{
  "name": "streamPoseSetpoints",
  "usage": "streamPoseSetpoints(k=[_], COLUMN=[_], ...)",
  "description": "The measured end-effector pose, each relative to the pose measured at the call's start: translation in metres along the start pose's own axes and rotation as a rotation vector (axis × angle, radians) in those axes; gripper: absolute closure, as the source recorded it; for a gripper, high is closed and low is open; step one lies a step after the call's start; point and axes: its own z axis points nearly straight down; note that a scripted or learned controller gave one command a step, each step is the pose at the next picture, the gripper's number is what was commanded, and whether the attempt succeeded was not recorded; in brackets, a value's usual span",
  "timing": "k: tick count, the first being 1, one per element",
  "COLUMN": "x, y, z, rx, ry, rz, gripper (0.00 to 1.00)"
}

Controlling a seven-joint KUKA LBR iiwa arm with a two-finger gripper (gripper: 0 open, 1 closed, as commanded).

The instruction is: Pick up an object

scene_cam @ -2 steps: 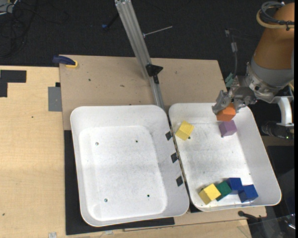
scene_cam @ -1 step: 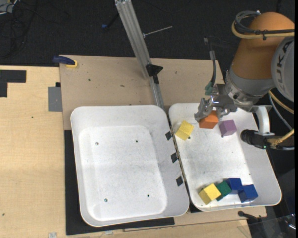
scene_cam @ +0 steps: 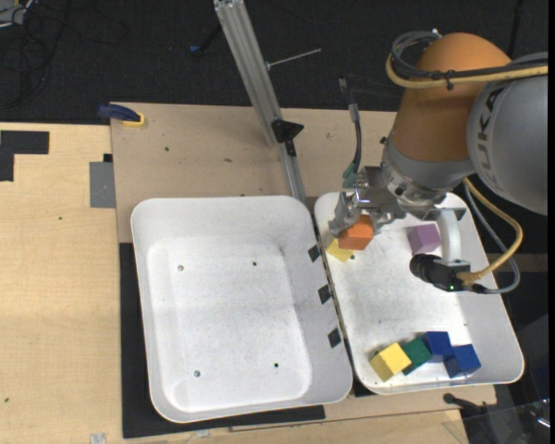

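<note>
Left bin (scene_cam: 166, 225): bare white floor. Right bin (scene_cam: 499, 340): gripper (scene_cam: 355, 218) over its far-left corner, fingers apparently pinching an orange block (scene_cam: 357, 237); yellow piece (scene_cam: 339, 252) just beneath; purple block (scene_cam: 424, 239) near the far edge; yellow, green and blue blocks (scene_cam: 424, 353) clustered at the near edge.

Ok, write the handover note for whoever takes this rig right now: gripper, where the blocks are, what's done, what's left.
Gripper: low over the upper left part of the right bin, with an orange block at its fingers; a firm hold can't be confirmed.
Other blocks in that bin: a yellow piece just beside the orange block, a purple block toward the upper right, and a yellow block, green block and two blue blocks clustered near the front edge.
Done: arm at the orange block.
Left: confirm the grasp and lift clear.
</note>
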Motion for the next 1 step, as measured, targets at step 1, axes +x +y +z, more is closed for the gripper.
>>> streamPoseSetpoints(k=[1], x=[0.0545], y=[-0.0193], z=[0.0009], rx=[0.0], ry=[0.0], rz=[0.0], gripper=[1.0])
